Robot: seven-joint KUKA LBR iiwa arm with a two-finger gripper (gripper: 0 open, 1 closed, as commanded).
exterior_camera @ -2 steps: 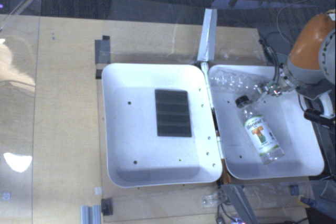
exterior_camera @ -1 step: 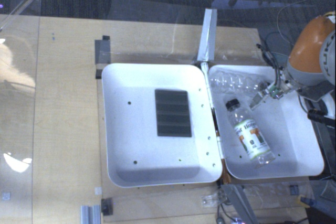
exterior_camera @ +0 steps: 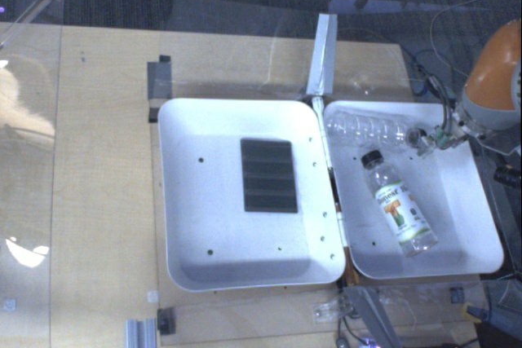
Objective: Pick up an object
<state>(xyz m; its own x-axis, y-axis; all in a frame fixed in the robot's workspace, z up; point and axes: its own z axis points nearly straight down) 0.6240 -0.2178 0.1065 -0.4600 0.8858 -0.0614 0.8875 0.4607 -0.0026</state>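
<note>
Gripper [exterior_camera: 422,139] hovering low at the right bin's [exterior_camera: 481,200] far edge; how far open, cannot tell.
Bottle [exterior_camera: 397,207] is lying just below-left of it, black cap pointing toward it; label showing orange and green, text unreadable.

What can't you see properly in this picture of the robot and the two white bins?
- Gripper, camera view: too small and blurred to tell whether its fingers are open or shut.
- Grey arm with the orange band: cut off by the right edge.
- Clear plastic bottle with a black cap in the right white bin: label print too small to read.
- Dark ribbed rectangular block in the left white bin: material unclear.
</note>
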